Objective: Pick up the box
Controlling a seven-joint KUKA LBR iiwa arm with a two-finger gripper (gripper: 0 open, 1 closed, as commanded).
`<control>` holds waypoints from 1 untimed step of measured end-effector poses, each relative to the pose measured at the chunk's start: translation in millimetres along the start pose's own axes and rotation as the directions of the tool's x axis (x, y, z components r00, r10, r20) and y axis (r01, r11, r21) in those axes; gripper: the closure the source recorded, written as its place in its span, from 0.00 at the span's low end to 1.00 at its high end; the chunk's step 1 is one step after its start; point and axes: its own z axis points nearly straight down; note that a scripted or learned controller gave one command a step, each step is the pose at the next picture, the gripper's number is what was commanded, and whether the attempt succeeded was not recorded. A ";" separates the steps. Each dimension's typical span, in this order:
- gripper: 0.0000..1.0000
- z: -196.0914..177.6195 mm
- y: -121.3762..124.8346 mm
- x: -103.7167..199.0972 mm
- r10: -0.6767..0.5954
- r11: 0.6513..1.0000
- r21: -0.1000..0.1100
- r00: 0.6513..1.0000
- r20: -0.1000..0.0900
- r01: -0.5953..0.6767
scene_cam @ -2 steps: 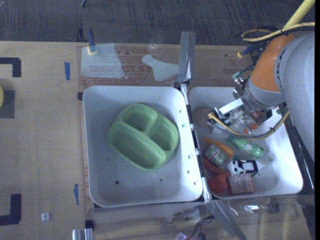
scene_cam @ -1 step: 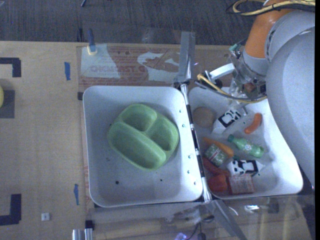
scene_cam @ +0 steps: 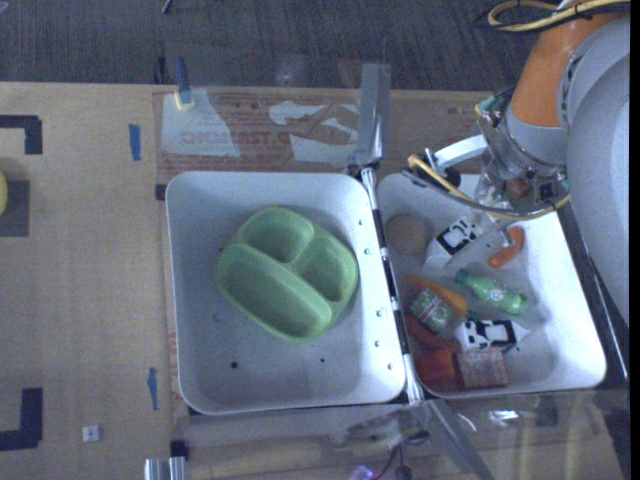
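Looking down at a slant on a wooden bench (scene_cam: 80,298), two shallow white bins sit side by side. Inside the left bin (scene_cam: 200,368) lies a green divided plate (scene_cam: 288,272), turned at an angle.

Crowded into the right bin (scene_cam: 570,358) are several small things. One box (scene_cam: 455,238), white with bold black patches like a cow's hide, lies near the bin's upper middle, beside a round tan ball (scene_cam: 406,233). A second box of the same black-and-white pattern (scene_cam: 487,334) lies lower down, next to a brown block (scene_cam: 483,368) and a red piece (scene_cam: 436,366). Between the two boxes lie a green bottle (scene_cam: 492,292), an orange carrot (scene_cam: 436,290) and a small green can (scene_cam: 430,310).

Reaching in from the right, the grey arm's gripper (scene_cam: 490,230) hangs just beside the upper box; whether its claw is wide or narrow I cannot tell. An orange-red curved piece (scene_cam: 506,250) lies close by.
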 end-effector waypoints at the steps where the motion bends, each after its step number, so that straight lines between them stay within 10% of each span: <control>1: 0.00 0.1 -0.4 0.2 0.000 1.000 0.000 1.000 0.000 0.000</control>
